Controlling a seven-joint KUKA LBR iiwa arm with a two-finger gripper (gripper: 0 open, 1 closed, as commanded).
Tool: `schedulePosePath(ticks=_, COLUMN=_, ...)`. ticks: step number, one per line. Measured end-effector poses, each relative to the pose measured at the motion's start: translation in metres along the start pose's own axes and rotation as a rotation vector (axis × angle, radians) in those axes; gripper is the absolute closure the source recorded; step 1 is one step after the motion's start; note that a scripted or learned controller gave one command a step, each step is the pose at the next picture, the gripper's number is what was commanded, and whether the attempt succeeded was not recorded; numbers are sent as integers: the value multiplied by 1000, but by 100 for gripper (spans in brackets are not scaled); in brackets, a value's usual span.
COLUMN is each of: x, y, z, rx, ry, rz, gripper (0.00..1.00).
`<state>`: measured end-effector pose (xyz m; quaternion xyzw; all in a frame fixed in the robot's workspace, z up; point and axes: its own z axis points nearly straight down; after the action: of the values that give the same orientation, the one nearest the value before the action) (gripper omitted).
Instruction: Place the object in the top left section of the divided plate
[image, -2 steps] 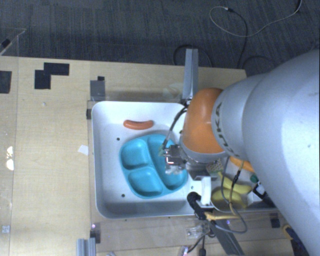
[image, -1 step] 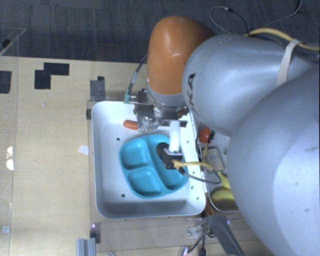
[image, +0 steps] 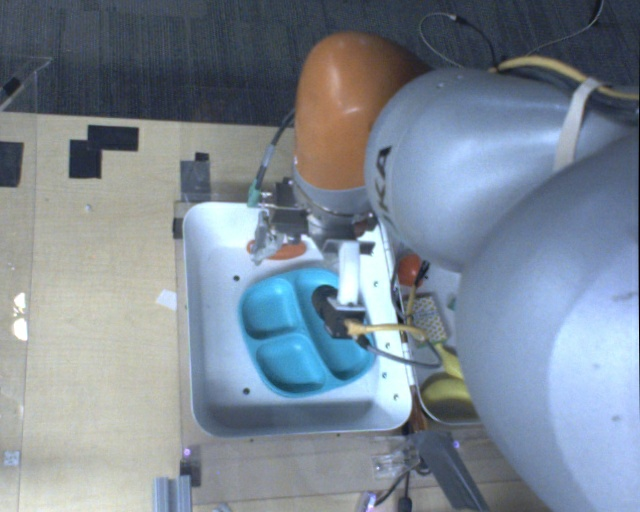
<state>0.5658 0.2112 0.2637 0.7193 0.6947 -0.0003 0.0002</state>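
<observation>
A blue divided plate (image: 252, 335) lies in the middle of the left white bin (image: 210, 330). Its upper left section and its lower section are bare; the right side is partly hidden by robot parts. My gripper (image: 266, 238) hangs over the bin's far edge, just beyond the plate's top. A small orange-red object (image: 286, 251) shows right beside the gripper's tip, against the bin floor. Whether it is gripped is hidden from this angle.
The arm's big grey body and orange band cover most of the right bin. At that bin's left edge I see a yellow object (image: 447, 386), a small orange-red thing (image: 408, 268) and a grey meshed item (image: 428, 316). Bare bench stretches to the left.
</observation>
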Motion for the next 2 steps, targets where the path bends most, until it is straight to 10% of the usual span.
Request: schedulePosePath(ticks=2, x=-4, y=12, z=19, rx=2, ry=-1, rz=118, gripper=0)
